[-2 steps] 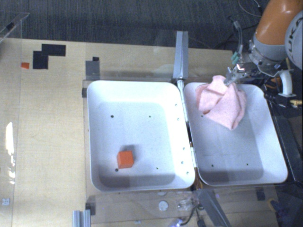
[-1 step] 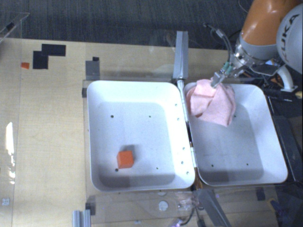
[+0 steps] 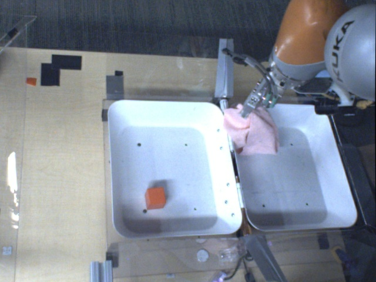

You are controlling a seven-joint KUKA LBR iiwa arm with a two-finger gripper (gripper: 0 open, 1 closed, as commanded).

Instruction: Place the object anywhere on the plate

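Camera view. Two shallow white bins sit side by side on the bench: the left bin (image 3: 123,157) fills the centre of the frame, and the right bin (image 3: 329,210) lies at centre right. One arm (image 3: 311,22), grey with an orange band, enters from the upper right. Its gripper (image 3: 257,104) is over the upper left corner of the right bin, just beside the wall shared by the two bins.

One pink cloth (image 3: 254,131) hangs directly below the gripper. Its top edge runs up into the fingertips, so it appears pinched there, with the jaws closed narrowly on the fabric. The cloth drapes downward in the frame, long axis roughly vertical. Its lower hem lies over the right bin's floor, and its left fold reaches the dividing wall.

One small orange block (image 3: 155,198) rests on the floor of the left bin, in its lower left part. It is well apart from the gripper, to the lower left of it, across the dividing wall.

No plate can be identified here. The cloth reads as the object being carried. The deciding relation is therefore that the cloth is straight under the jaws, while the open floor of the left bin lies to their left.

Count: two bins, one arm, one gripper, one cloth, one block.
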